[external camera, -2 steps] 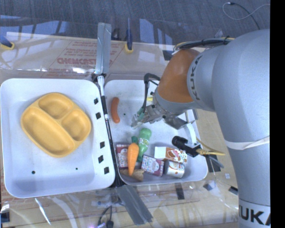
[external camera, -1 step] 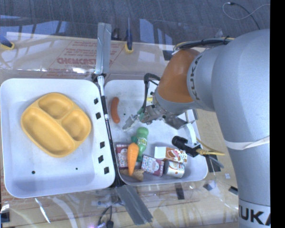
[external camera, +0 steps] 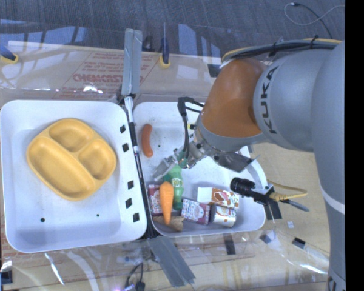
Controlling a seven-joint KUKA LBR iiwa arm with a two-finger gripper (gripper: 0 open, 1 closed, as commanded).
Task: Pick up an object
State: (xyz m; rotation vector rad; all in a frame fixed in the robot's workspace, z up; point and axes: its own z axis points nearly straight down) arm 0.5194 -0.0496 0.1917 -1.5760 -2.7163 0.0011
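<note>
My gripper [external camera: 176, 160] hangs low over the middle of the right bin [external camera: 164, 115], reaching in from the right under the orange wrist band. Its tip sits directly above a green bottle [external camera: 176, 184] and seems to touch the bottle's top end. An orange carrot [external camera: 166, 200] lies beside the bottle on the left. A reddish sausage [external camera: 147, 139] rests alone near the bin's left wall, apart from the gripper. I see nothing lifted off the bin floor.
Along the right bin's front lie a dark red carton [external camera: 196, 211], a white and red carton [external camera: 222, 197], a can [external camera: 226, 217] and a dark red packet [external camera: 154, 197]. The left bin [external camera: 18, 223] holds a yellow divided plate [external camera: 71, 157].
</note>
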